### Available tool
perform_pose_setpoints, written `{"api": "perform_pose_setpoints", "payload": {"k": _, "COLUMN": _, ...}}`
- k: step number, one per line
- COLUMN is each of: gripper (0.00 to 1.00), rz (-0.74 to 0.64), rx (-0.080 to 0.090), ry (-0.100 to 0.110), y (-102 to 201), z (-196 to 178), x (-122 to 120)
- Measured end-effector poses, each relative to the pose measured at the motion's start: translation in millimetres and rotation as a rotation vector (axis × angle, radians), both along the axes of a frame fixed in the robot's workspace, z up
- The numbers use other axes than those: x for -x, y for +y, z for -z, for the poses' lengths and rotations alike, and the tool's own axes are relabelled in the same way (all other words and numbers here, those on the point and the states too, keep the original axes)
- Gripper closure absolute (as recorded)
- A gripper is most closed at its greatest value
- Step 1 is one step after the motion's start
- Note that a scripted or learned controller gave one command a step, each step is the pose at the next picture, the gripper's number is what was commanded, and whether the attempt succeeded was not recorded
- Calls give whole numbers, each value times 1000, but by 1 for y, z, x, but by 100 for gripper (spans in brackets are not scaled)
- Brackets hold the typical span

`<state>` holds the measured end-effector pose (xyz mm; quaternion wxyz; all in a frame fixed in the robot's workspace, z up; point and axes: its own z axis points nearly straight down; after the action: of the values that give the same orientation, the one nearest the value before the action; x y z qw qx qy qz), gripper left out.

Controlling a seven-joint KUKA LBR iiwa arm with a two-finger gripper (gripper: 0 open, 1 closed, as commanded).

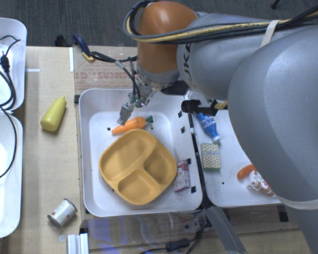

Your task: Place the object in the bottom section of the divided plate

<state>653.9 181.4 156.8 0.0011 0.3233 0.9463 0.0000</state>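
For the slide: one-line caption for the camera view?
Gripper poised over toy carrot beside the yellow divided plate in the left bin.

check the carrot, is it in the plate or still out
Out. The carrot lies on the bin floor just past the divided plate's upper rim.

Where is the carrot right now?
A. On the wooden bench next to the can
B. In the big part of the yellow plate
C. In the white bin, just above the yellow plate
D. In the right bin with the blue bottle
C: the carrot lies on the white bin floor, just above the yellow plate's top edge.
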Motion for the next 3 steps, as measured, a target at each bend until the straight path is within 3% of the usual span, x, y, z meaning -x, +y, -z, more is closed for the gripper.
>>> {"api": "perform_pose_setpoints", "payload": {"k": 2, "gripper": 0, "rz": 0, "rx": 0, "ry": 0, "y": 0, "z": 0, "x": 0}}
{"api": "perform_pose_setpoints", "payload": {"k": 3, "gripper": 0, "rz": -72, "rx": -2, "ry": -11, "y": 19, "z": 49, "x": 42}}
